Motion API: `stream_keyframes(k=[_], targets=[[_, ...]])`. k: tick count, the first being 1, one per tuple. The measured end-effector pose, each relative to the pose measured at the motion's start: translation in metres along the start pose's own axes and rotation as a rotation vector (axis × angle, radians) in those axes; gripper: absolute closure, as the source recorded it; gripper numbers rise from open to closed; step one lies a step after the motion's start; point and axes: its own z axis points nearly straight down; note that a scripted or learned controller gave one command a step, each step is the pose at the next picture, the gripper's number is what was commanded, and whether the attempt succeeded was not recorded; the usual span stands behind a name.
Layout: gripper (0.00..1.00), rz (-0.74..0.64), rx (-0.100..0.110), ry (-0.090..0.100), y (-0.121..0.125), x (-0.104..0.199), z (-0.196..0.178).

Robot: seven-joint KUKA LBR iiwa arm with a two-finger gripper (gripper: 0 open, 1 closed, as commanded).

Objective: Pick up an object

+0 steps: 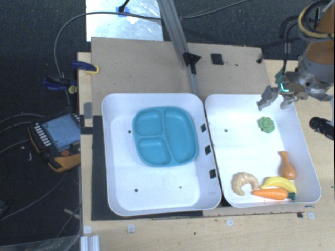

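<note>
My gripper (276, 99) hangs over the far right part of the right bin (235, 114), its two fingers spread open with nothing between them. A green broccoli floret (266, 124) lies just below and in front of the fingers. Along the bin's near right side lie an orange-brown drumstick (286, 165), a croissant (245, 182), a yellow banana (279, 183) and an orange carrot (271, 194).
The left bin (118, 192) holds a blue divided plate (165, 136). A grey pole (175, 25) slants across the back of the bench. Clamps (78, 67) and a handheld device (56, 137) sit off the bench at left.
</note>
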Motion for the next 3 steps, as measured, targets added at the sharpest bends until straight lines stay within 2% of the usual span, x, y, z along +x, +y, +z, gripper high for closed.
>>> stream_keyframes(k=[1, 2, 3], targets=[[0.00, 0.000, -0.003, 0.000, 0.001, 0.000, -0.001], [0.00, 0.002, 0.003, 0.001, -0.003, 0.000, 0.061], [0.00, 0.000, 0.002, 0.001, 0.005, 0.004, 0.118]])
